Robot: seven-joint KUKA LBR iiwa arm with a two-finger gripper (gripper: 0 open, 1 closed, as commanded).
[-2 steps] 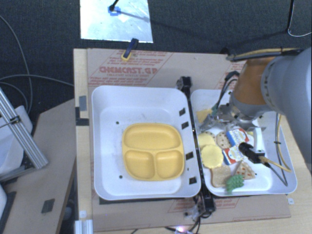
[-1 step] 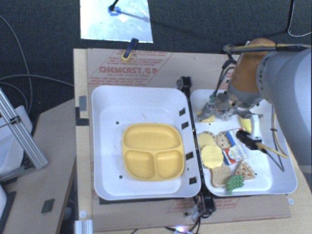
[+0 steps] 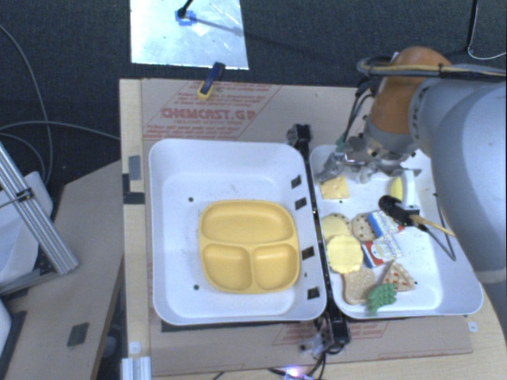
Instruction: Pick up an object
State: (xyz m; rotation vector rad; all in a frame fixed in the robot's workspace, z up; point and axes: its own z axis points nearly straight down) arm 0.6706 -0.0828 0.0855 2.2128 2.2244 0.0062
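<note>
We see the gripper [image 3: 333,167] low over the far-left corner of the right bin [image 3: 453,285], with the grey arm [image 3: 467,157] reaching across that bin's far edge. We cannot tell whether the claw is released or clenched, as the wrist hides it from above. Just beside it, toward the near side, a yellow wedge [image 3: 335,188] lies on the bin floor against the left wall. Farther along that left wall lie two yellow discs [image 3: 344,253], then a dotted biscuit [image 3: 364,226] and a red, white and blue packet [image 3: 381,241] nearer the middle. By the near edge we see a tan cracker [image 3: 357,285], a green piece [image 3: 381,296] and a pizza slice [image 3: 399,277] (all close together). The left bin [image 3: 178,176] holds a divided yellow tray [image 3: 249,245] in its middle.
</note>
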